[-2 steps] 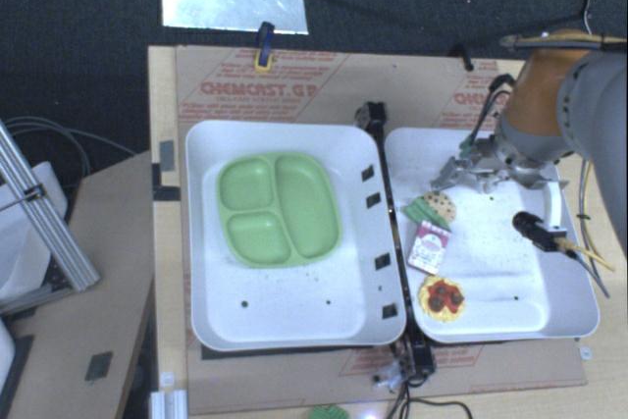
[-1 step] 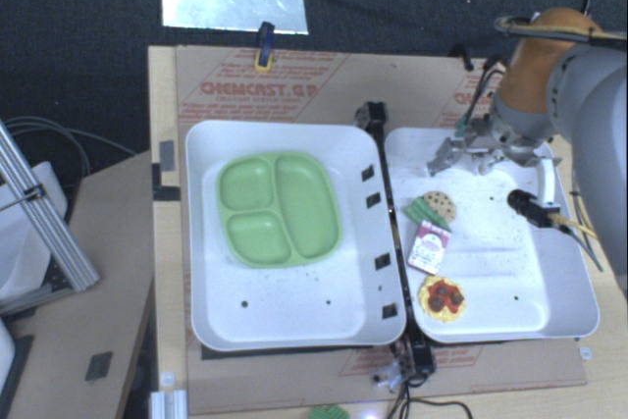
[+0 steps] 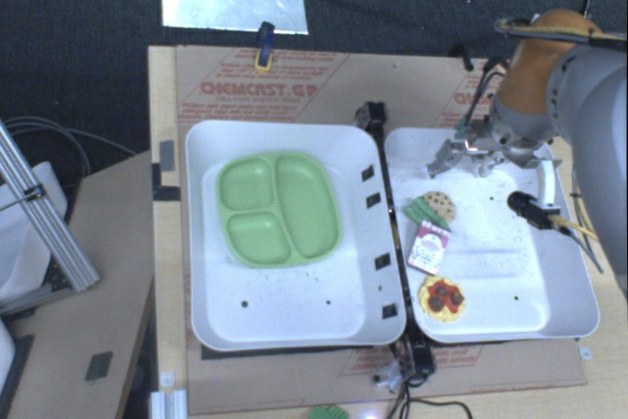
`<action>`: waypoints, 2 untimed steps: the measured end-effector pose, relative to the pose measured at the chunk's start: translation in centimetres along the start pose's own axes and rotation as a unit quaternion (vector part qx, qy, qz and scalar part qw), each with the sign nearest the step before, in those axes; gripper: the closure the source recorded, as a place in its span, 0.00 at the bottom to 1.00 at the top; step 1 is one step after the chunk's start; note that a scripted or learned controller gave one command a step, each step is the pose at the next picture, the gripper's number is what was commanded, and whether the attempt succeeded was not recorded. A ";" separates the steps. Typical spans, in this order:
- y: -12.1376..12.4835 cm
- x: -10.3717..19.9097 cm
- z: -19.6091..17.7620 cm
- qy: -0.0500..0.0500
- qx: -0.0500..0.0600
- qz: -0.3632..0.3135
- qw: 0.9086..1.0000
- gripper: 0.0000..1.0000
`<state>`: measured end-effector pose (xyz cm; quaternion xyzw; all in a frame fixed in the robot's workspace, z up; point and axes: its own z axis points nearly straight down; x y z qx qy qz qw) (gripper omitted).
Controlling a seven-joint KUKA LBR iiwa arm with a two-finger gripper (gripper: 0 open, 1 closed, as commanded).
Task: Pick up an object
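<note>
The bench (image 3: 167, 240) is a pale wooden top, covered over most of its middle by a sheet of brown cardboard (image 3: 294, 88) printed with red lettering; on that sheet sit two shallow white bins side by side, touching along their inner edges; the left bin (image 3: 206, 309) is the larger in view, the right bin (image 3: 569, 309) lies close beside it; a black strip with small clips (image 3: 388, 221) runs along the seam between them; a yellow and blue clamp (image 3: 264, 47) grips the far edge of the cardboard; dark grey patches (image 3: 166, 155) mark the bare wood at the left.
</note>
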<state>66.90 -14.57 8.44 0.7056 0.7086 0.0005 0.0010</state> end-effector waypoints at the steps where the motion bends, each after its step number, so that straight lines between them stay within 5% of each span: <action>1: 0.0 -6.3 -0.2 0.001 0.000 0.003 1.000 0.00; 2: 0.1 3.3 0.0 0.002 0.000 -0.004 1.000 0.00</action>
